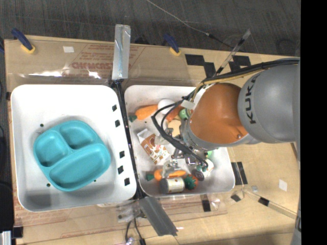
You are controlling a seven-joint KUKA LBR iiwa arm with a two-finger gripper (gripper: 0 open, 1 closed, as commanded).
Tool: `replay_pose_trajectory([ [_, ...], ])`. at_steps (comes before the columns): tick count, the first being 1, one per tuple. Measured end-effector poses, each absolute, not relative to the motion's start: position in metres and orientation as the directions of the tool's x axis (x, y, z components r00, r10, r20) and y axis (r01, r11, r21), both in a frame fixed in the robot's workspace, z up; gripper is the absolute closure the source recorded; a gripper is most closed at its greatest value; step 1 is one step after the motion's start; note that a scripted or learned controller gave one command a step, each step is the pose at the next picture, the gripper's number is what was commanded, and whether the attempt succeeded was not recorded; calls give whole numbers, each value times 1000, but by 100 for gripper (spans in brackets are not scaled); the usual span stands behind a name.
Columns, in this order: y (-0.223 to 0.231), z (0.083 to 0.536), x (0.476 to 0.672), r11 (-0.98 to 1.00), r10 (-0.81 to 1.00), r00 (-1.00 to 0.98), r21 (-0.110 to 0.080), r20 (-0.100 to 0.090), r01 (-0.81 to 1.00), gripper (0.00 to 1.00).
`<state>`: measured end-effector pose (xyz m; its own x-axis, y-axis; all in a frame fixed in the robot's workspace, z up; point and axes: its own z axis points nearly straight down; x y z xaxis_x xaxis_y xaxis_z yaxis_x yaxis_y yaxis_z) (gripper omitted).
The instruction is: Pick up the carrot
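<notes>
The carrot, orange with a green stub at its left end, lies in the right bin by the far left corner, up and left of the gripper, whose grip I cannot tell because the arm hides much of it among clutter.
</notes>
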<state>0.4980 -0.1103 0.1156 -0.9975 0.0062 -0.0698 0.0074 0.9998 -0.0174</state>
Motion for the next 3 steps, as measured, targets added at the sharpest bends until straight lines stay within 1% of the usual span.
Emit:
replay_pose_trajectory([
  [1,-117,108,599,971,-240,-970,-13,-31,-240,0],
  [2,-128,108,600,961,-276,-961,-8,-35,-276,0],
  [3,-141,111,579,963,-270,-962,-14,-46,-269,0],
])
